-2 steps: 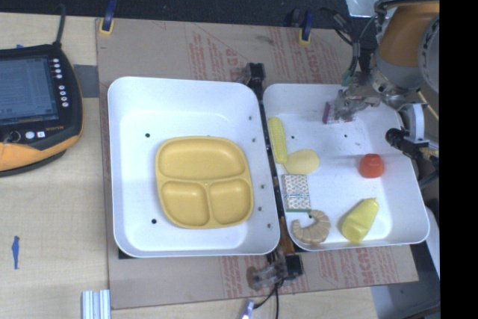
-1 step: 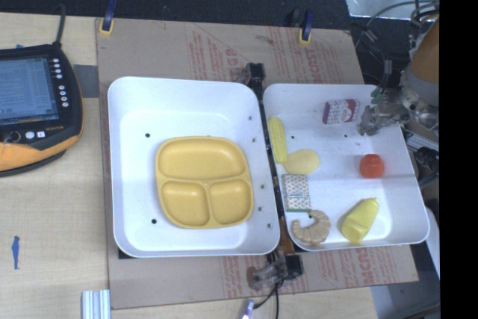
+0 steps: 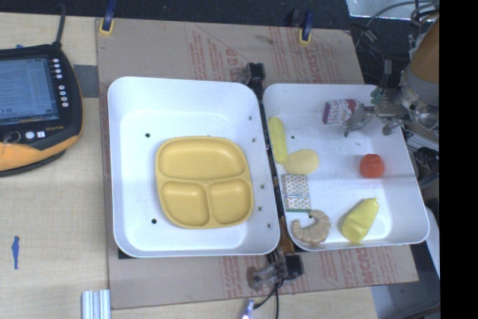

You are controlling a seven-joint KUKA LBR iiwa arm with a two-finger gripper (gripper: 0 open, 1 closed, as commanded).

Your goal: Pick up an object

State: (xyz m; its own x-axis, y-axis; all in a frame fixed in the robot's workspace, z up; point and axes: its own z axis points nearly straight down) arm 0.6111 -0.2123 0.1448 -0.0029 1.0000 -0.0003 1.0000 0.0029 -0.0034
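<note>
Item 1, left bin (image 3: 127, 104): white and shallow. It carries a yellow divided tray (image 3: 203, 181) with three compartments, lying flat at the middle.

Item 2, right bin (image 3: 299, 97): also white, and all my candidate objects lie in it.

Item 3, gripper (image 3: 371, 121): I see it over the right bin's upper right area, with the arm entering from the right. Its two fingers stand spread with nothing between them, so I log it as released.

Item 4, yellow bottle (image 3: 359, 220): lower right, lying tilted.

Item 5, yellow corn cob (image 3: 277, 139): against the left wall.

Item 6, pale yellow lump (image 3: 302, 161): just beside the corn.

Item 7, patterned packet (image 3: 296, 192): below the lump.

Item 8, tan pastry piece (image 3: 311, 227): at the lower edge.

Item 9, small can (image 3: 339, 112): red and white, on its side, just left of the fingers. I judge this the nearest target.

Item 10, red ball (image 3: 372, 166): below the gripper, apart from its neighbours.

Handling note: for the can, I would shift left, centre the fingers across its narrow width, then descend fully before closing. A round body may roll away if one finger strikes first.
</note>
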